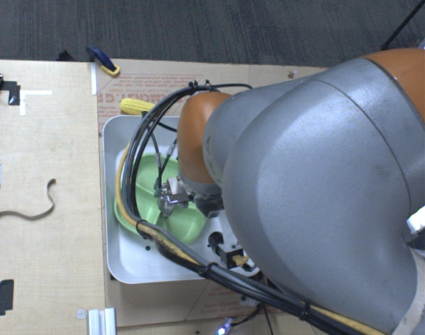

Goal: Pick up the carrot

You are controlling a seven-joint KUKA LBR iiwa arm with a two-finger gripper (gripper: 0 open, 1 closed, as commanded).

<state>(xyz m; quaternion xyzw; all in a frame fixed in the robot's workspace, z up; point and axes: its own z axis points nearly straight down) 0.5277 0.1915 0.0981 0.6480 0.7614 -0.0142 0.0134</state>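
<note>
Gripper lowered into the white bin, carrot not made out

The gripper [172, 199] is seen low over a green object [151, 187] in the white bin [121, 260], masked by the grey arm [317, 187] and its cables [139, 152], so its state cannot be told. No carrot can be identified; it is judged to lie under the arm, perhaps beneath the wrist. A yellow item [135, 106] lies on the table [45, 145] just beyond the bin's far rim
</note>
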